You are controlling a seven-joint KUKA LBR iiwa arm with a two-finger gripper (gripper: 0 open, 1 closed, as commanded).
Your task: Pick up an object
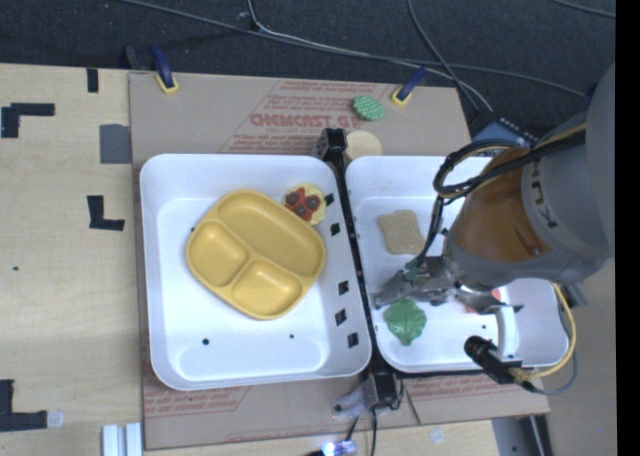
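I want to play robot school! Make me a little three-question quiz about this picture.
1. True or false: the yellow divided plate lies in the left bin.
2. Which thing lies closest to the gripper in the right bin?
A. the green toy
B. the tan square piece
C. the small red and dark toy
3. Fill in: the small green dotted disc lies on the brown board, ______ both bins.

Key:
1. True.
2. A.
3. Outside.
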